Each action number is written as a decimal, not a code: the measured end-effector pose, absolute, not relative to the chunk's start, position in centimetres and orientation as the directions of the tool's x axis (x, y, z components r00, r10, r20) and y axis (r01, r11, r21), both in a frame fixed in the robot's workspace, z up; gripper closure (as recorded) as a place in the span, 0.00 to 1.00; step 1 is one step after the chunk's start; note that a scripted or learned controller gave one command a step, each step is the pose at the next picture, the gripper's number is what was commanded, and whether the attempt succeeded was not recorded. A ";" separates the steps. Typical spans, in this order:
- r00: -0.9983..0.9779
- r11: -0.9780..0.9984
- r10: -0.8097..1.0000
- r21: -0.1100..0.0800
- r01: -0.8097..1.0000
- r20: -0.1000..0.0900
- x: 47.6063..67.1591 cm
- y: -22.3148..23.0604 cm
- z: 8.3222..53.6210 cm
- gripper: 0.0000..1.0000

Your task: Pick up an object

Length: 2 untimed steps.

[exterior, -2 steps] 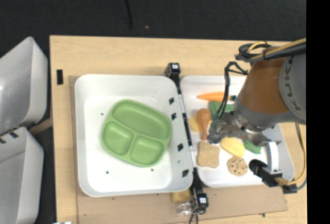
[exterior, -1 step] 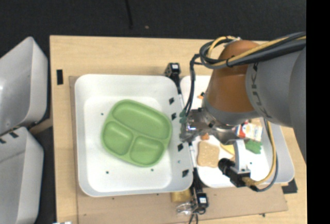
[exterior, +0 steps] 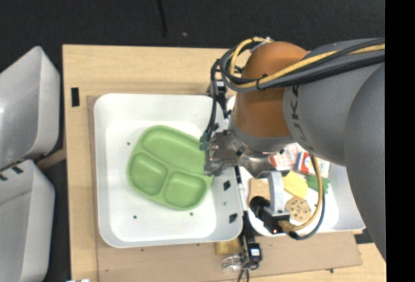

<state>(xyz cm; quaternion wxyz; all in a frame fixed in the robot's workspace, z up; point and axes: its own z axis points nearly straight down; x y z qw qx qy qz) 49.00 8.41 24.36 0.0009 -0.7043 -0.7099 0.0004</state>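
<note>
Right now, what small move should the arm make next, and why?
Probably a short drop toward the green tray, then closing. The pincer sits at the tray's right rim in the left bin, and nothing can be seen held in it.

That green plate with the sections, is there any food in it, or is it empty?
Empty. The green plate lies flat, open side up, in the left bin, and all three of its compartments show bare green bottoms. Its right edge is hidden behind the end effector.

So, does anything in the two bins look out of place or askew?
The green divided tray in the left bin lies turned at an angle to the bin's walls. The gripper is at its right edge. Otherwise nothing stands out.
</note>
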 end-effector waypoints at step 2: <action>-0.001 0.001 1.000 -0.017 1.000 -0.006 48.8 15.2 26.8 1.00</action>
